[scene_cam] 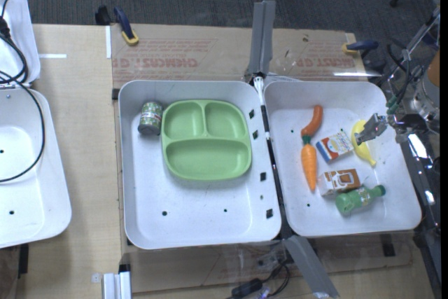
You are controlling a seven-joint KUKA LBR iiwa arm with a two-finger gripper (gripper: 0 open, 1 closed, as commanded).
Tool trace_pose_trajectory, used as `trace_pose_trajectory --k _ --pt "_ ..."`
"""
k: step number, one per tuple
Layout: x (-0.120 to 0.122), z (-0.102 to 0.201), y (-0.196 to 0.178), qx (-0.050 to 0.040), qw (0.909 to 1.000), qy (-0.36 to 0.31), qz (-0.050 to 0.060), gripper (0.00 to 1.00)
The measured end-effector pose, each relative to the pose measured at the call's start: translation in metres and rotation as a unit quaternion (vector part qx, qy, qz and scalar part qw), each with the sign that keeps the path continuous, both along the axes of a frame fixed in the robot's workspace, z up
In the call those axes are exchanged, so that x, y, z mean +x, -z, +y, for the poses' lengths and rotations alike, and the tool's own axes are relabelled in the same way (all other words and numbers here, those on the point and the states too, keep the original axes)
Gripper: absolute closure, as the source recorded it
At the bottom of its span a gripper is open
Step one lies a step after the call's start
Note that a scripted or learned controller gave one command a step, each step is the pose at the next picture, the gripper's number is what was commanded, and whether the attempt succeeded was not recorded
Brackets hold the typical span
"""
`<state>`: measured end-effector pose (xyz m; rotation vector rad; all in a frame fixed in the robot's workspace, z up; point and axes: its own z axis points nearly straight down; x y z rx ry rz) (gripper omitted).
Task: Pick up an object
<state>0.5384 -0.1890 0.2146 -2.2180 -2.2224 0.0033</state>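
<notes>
The right bin (294, 213) holds several toy foods. A red sausage (313, 120) lies above an orange carrot (309, 165). To their right are a small white and orange box (334, 145), a brown and white carton (341, 181) and a green bottle (359, 198) lying on its side. A yellow banana (362, 142) lies near the bin's right wall. My gripper (376, 127) reaches in from the right and hangs just over the banana's upper end, partly covering it.
The left bin (140, 206) holds a green divided plate (206, 138) and a small patterned can (150, 117) at its upper left. A grey divider (262, 38) stands between the bins at the back. Cables and arm parts (418, 150) crowd the right edge.
</notes>
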Motion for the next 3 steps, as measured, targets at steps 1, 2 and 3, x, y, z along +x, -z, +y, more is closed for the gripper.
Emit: trace_pose_trajectory --k 1,2,3 --pt "0.035 -0.019 0.117 0.0013 0.9993 -0.037 -0.006 0.0" --pt "0.039 -0.024 0.118 0.0063 0.9992 -0.04 -0.003 0.0" --pt "0.041 -0.026 0.107 0.0011 0.9992 -0.04 -0.007 1.0"
